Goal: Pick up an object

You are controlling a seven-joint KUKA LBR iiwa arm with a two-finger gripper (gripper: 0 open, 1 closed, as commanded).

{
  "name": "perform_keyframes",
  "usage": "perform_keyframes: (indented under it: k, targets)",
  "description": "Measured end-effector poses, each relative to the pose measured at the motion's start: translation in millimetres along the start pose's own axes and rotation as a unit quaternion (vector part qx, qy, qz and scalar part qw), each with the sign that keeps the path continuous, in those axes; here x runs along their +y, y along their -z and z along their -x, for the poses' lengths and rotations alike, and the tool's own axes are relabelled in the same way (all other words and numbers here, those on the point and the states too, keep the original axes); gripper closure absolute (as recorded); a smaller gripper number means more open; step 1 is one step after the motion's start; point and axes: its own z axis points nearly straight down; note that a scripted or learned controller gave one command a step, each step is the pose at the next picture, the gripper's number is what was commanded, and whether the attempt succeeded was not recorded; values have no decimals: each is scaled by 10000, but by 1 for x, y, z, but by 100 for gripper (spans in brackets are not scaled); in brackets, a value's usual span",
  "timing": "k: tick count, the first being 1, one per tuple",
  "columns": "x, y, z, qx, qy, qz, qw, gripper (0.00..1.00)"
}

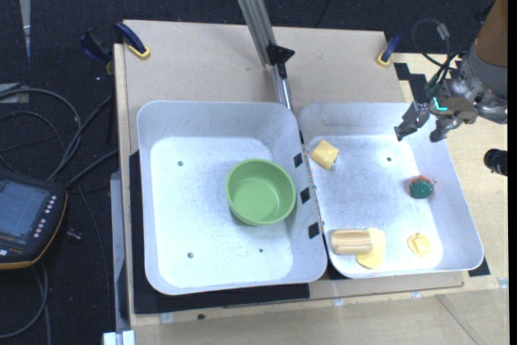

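Yellow pieces are lying nearest the camera in the right bin (464,210): a tan roll-shaped piece (350,241) is resting on its side against a flat yellow wedge (372,257), its long axis running left to right along the bin's near wall, and a small yellow figure (418,243) is sitting just beside them to the right. Farther in, a small teal and red object (420,187) is standing on its own, near the right wall, too small for me to tell which way it is pointing. Beyond that, a pale yellow block (324,154) is sitting close to the divide between the bins, one corner turned toward the green bowl (260,191) that is occupying the left bin (161,174). My hand (426,124) is hovering at the far right corner of the right bin, fingers spread and carrying nothing, above the counter (202,61). I am judging the teal object the closest candidate, lying nearly straight below and toward the camera from me. To do this well, I am thinking I should be centring over it before dropping, keeping my fingers wide, and staying off the bin wall on the right.
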Motion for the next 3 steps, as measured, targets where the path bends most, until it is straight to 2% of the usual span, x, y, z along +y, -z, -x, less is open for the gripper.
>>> perform_keyframes:
  k: [1,2,3]
  targets:
    - [0,0,0,0,0,0,10000,0]
    - [-5,-43,2,3,-1,-16,10000,0]
    - [-5,-106,-2,5,2,-25,10000,0]
